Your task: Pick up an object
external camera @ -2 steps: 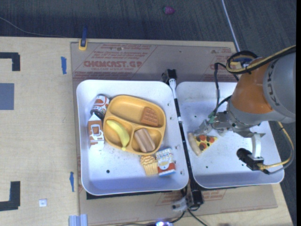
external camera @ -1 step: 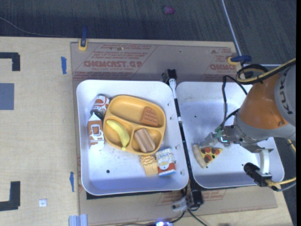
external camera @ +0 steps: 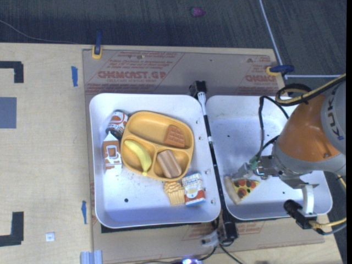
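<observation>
— Where is your hand right now?

— My hand [external camera: 254, 169] is down inside the right bin [external camera: 275, 208], low over its white floor, with my orange-banded arm [external camera: 308, 133] reaching in behind it from the right.

— Is it open or closed?

— I cannot tell. The wrist covers the tips from this angle.

— What is nearest to it?

— A toy pizza slice [external camera: 243, 187]. It lies flat on the bin floor just below and slightly left of my hand, its crust toward the bin's left wall. It looks to be touching or just short of my hand; I can't say which.

— And further off?

— Everything else sits well to my hand's left, in the left bin [external camera: 104, 202]. A yellow divided plate [external camera: 144, 122] lies there, carrying a banana [external camera: 139, 155], a hot dog [external camera: 168, 164] and a brown waffle-like piece [external camera: 176, 136], each in its own compartment. Beyond the plate, on its far side from my hand, are a small can [external camera: 116, 124] and a white and orange carton [external camera: 111, 154]. Between the plate and my hand, at the plate's lower corner, lie a pale ridged piece like fries [external camera: 174, 192] and a small carton [external camera: 193, 189], side by side.

— What do the bins stand on?

— A brown board [external camera: 165, 70] on the table [external camera: 44, 147].
</observation>
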Robot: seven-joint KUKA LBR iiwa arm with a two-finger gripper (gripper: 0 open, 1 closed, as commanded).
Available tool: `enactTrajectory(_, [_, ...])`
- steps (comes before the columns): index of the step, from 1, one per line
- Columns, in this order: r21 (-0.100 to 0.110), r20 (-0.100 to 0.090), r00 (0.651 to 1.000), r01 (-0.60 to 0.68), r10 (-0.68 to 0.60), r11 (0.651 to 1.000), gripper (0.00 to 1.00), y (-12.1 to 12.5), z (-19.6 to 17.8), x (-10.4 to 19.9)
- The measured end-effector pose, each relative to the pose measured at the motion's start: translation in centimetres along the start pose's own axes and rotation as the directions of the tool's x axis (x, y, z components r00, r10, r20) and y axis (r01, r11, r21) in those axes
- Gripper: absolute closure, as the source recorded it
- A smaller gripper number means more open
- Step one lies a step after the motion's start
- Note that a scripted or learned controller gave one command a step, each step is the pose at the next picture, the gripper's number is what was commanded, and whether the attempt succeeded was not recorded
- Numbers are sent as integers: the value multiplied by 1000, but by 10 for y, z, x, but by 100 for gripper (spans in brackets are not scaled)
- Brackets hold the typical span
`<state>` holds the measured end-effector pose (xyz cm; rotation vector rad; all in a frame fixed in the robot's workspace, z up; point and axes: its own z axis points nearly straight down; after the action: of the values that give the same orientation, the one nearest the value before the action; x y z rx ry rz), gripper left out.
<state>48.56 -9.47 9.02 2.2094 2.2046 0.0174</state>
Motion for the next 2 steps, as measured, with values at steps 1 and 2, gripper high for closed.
enactTrajectory(1, [-6,5,1000,-2,2,1000,100,2,-11,-2])
enactTrajectory(2, [20,-8,1000,4,-3,1000,100,20,-95,78])
